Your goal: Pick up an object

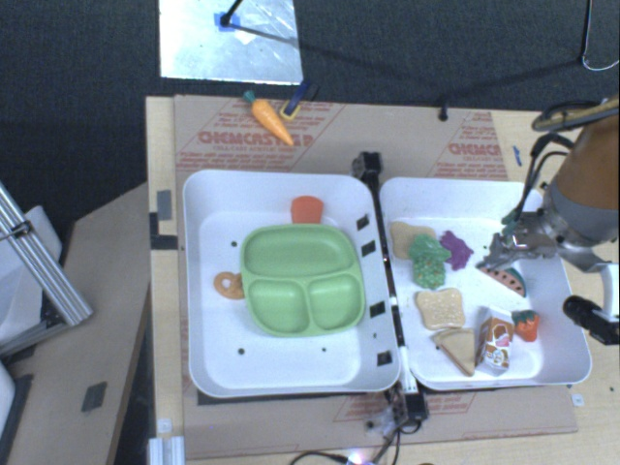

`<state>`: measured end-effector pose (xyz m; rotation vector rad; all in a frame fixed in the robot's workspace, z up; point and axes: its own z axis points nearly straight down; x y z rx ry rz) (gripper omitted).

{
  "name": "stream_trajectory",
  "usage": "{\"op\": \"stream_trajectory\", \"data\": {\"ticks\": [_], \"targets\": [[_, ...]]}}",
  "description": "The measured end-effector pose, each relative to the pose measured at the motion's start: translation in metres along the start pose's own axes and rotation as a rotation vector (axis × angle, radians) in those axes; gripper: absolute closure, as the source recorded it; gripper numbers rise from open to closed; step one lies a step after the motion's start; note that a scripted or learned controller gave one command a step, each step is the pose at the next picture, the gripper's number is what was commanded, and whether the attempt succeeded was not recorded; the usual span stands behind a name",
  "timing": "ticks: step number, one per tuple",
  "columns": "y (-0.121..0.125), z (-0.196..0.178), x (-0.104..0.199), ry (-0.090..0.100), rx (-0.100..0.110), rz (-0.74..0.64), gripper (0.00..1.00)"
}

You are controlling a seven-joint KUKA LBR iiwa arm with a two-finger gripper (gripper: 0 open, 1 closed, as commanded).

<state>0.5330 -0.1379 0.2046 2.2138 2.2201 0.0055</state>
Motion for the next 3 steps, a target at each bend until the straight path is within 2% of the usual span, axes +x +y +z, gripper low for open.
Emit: {"op": "stream_trajectory", "data": {"ticks": [1,3], "targets": [[0.002,-0.021,0.000,0.001,0.002,-0.001,1.00],[0.063,-0.035,0.085,0.004,0.002,-0.007,1.00]]}}
